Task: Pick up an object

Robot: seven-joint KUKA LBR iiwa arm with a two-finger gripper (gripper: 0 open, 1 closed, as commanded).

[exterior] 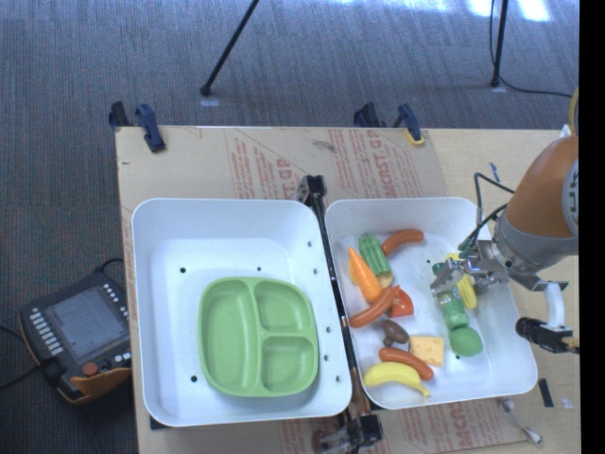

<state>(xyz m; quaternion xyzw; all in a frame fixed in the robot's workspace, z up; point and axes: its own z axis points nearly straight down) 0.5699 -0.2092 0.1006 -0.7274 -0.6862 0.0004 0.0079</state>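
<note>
The gripper (458, 274) is parked low over the right bin (492, 386) at the frame's right, fingers can't really be made out, and toy food like a banana (395, 376), carrot (363, 272) and sausage (405, 238) is scattered below-left of it.

One camera sits high above the bench (236, 159) and looks down at a slant, far enough back to take in both white bins, the left bin (151, 253) and the right bin (501, 372), side by side. It faces toward the far edge, so the grey carpet floor (95, 45) and some thin stand legs (236, 36) show at the top. The arm (544, 206) comes in from the right side of the view.
</note>
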